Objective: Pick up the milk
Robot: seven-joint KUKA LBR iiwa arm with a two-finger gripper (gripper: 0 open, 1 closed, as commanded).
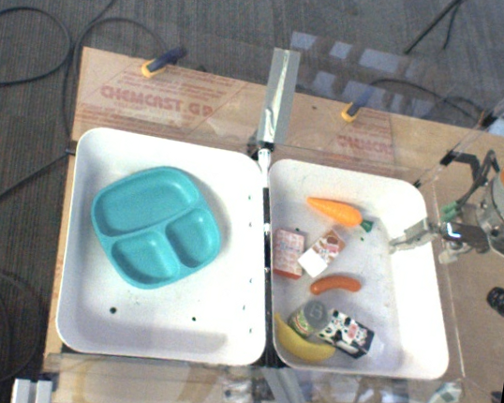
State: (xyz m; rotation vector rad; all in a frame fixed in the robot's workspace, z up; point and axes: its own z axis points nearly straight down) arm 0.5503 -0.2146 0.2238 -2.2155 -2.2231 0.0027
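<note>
**Milk Waits in the Bin**

The job has hardly begun. The milk (324, 252), a small white and red carton, lies in the right bin (422, 206), among the other things. Nothing lifts it.

The end effector (444, 231) sits at the right rim of that bin, up near the far corner. I cannot tell if it is released or clenched, because it is too small and blurry. Nothing can be seen in it.

From the end effector, the milk is off to the left and a bit closer to the front, well apart from it. A carrot (335, 212) lies between them, a bit farther back. Just past the milk on the left is a pink box (287, 253). A sausage (336, 284) lies just in front of the milk. Farther toward the front are a can (314, 317), a banana (304, 343) and a black and white box (348, 333).

The left bin (83, 311) holds a blue tray (155, 224), far from the end effector.

All the main steps are left, I think: move over the milk, go down, grab it, then lift it up.
</note>
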